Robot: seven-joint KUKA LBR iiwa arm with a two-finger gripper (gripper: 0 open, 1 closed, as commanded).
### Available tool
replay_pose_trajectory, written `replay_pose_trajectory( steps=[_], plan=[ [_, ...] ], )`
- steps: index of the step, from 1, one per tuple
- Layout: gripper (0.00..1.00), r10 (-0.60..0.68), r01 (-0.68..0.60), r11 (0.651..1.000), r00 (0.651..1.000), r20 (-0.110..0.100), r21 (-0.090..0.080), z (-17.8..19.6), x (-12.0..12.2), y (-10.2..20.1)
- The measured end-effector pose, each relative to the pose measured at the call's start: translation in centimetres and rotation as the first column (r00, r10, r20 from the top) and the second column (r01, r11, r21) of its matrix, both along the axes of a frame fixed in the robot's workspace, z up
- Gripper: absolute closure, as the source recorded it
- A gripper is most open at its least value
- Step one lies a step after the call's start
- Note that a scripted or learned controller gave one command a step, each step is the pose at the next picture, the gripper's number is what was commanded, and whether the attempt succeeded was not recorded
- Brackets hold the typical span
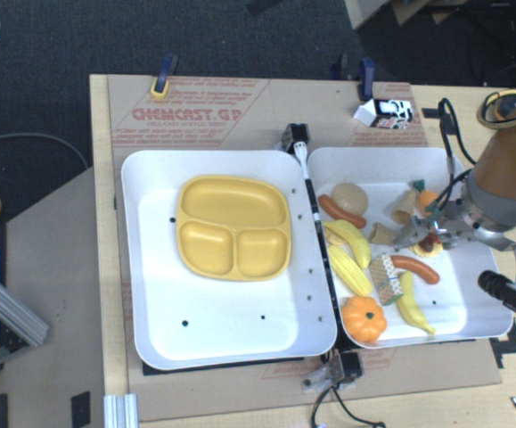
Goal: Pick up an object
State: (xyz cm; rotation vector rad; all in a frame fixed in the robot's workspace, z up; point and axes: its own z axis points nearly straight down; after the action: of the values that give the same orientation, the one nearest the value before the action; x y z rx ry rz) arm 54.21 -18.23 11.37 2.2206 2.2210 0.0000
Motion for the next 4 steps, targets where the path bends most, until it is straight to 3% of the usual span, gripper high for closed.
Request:
replay_pose_trajectory(
  steps=[1,3,4],
  plan=[
    [1.0,-0.001,0.001,1.0,1.0,0.003,-0.001,0.9,0.1,0.0],
    [1.0,0.001,-0.001,1.0,1.0,0.007,-0.003,11.4,0.1,-0.7],
    [1.0,0.005,-0.005,1.0,1.0,-0.002,0.003,10.9,0.4,4.0]
  ],
)
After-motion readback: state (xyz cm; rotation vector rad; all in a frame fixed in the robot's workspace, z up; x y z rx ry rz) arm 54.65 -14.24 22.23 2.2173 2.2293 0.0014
